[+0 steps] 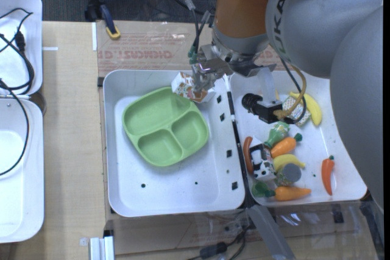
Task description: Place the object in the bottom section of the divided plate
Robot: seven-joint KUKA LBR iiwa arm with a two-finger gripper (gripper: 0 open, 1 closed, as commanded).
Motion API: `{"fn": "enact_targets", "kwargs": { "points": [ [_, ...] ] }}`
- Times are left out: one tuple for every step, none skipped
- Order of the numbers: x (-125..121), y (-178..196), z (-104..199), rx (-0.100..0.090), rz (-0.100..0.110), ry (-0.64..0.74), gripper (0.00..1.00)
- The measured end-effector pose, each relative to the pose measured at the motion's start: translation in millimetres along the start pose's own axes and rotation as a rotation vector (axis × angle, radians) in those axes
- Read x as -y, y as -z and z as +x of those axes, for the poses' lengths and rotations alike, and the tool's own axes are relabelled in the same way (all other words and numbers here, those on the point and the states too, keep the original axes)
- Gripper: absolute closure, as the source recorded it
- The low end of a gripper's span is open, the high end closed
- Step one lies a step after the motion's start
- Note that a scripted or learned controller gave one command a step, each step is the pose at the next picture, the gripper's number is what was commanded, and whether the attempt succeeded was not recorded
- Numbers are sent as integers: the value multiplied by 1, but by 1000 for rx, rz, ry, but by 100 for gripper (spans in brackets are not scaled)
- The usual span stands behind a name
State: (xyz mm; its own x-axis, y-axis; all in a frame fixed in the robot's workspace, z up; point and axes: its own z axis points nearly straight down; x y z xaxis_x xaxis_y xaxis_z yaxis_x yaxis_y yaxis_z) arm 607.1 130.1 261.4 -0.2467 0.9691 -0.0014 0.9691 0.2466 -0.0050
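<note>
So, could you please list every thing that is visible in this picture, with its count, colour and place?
bins: 2, white, side by side on the bench
divided plate: 1, green, in the left bin
packet: 1, white with coloured print, at the plate's upper right rim, just under the gripper
carrots: 3, orange, right bin
banana: 1, yellow, right bin, far side
curved toy: 1, yellow, right bin's pile
chili-like toy: 1, red, by the right bin's left wall
small toys: several, green, grey, black-and-white, same pile; too small to name
cardboard: 1, brown, behind the left bin
cables: black, far left
arm: 1, grey with orange band
gripper: 1, above the plate's upper right rim
</note>
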Motion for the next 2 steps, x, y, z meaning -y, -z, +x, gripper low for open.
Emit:
{"fn": "enact_targets", "kwargs": {
  "points": [
    [-14, -3, 38, 1, -2, 18, 100],
    [-29, -3, 31, 2, -3, 129, 100]
  ]
}}
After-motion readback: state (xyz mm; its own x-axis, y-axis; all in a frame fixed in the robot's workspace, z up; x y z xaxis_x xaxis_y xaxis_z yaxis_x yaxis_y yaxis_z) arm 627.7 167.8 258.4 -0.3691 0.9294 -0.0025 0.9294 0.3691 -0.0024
